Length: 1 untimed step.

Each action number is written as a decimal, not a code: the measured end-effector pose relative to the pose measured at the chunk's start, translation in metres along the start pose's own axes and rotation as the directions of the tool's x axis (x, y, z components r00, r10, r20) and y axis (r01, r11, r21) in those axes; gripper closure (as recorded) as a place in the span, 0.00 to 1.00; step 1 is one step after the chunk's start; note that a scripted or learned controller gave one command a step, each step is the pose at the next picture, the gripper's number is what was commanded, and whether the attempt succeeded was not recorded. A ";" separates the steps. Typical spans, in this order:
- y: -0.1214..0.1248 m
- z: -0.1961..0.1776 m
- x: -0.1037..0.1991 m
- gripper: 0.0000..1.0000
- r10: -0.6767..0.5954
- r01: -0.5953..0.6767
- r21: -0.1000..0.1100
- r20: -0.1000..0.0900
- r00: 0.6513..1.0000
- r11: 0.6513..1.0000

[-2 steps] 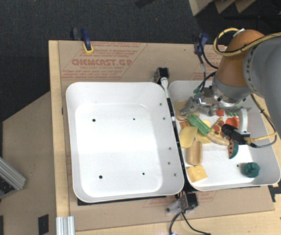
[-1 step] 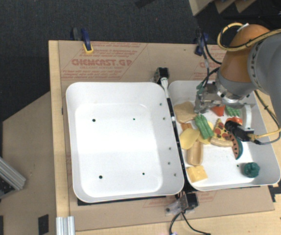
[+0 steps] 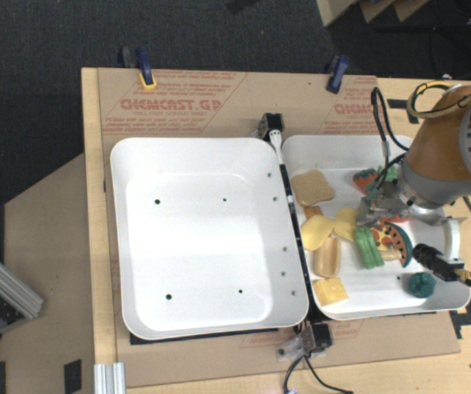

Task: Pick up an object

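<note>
My gripper (image 3: 374, 213) hangs low over the middle of the right bin (image 3: 334, 148), reaching in from the right. Toy food lies around it. A green ridged piece (image 3: 368, 249) and a pizza slice (image 3: 396, 240) sit just below the gripper. A pale yellow piece (image 3: 346, 224) lies to its left, and an orange and green piece (image 3: 366, 177) lies behind it. Further left are a tan flat piece (image 3: 312, 187), a yellow round piece (image 3: 315, 233), a tan bun (image 3: 327, 258) and a yellow block (image 3: 330, 291). Nothing visibly hangs from the gripper.
A teal lump (image 3: 420, 284) rests near the right bin's front right corner. The left bin (image 3: 194, 236) stands beside it, sharing a black divider edge. Blue clamps (image 3: 145, 66) hold the cardboard base at the back.
</note>
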<state>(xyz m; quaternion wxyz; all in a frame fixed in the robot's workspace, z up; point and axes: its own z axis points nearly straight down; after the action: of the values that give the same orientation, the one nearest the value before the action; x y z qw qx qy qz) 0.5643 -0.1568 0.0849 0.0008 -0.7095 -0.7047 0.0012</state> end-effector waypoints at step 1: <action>0.107 -0.002 0.018 1.00 -0.012 0.012 -0.013 0.001 1.000 1.000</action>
<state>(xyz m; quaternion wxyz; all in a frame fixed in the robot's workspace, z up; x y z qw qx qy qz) 0.6710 -0.1395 0.0862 -0.0042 -0.7052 -0.7090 -0.0031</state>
